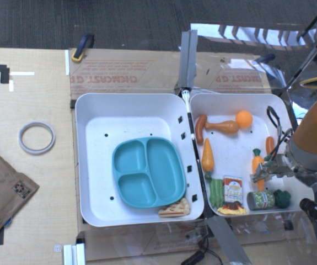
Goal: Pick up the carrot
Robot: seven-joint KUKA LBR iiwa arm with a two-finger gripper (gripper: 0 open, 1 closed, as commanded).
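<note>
The gripper [261, 173] is seen low at the right bin's [231, 102] right side, just over the carrot [257, 164]; whether it is open or closed cannot be told, since the view there is cluttered. The carrot is lying near the right wall, green top up, above a can [262, 200]. It is probably light, stiff and smooth, so its thick middle should be gripped across.

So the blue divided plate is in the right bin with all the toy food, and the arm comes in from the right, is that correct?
Not quite. The camera view shows the blue divided plate in the left bin, not the right bin. The rest stands: the toy food fills the right bin, and the arm comes in from the right.
</note>
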